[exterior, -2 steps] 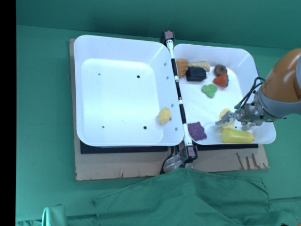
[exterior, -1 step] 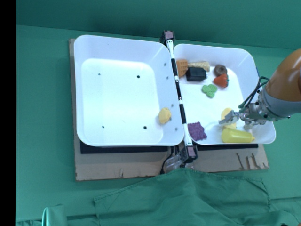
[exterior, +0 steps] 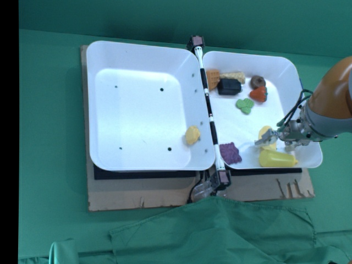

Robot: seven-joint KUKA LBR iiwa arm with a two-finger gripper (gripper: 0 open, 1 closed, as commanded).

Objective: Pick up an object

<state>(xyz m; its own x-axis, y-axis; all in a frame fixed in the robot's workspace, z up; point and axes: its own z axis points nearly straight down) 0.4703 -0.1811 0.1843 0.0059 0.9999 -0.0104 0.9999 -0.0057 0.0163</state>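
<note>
My gripper (exterior: 268, 141) hangs low in the right bin (exterior: 286, 70), near its front right corner, on the grey arm with the orange band (exterior: 335, 95). It sits right over a small yellow piece (exterior: 266, 132), partly hiding it. Just in front lies a larger yellow cone-shaped piece (exterior: 278, 158). A purple piece (exterior: 230, 153) rests to the left, by the bin divider. Whether anything is gripped is not visible.
At the back of the right bin lie an orange waffle piece (exterior: 213, 79), a tan piece (exterior: 234, 77), a black object (exterior: 228, 86), a brown ring (exterior: 257, 82), a red piece (exterior: 258, 94) and a green piece (exterior: 245, 105). The left bin (exterior: 110, 59) holds a yellow lump (exterior: 192, 135).
</note>
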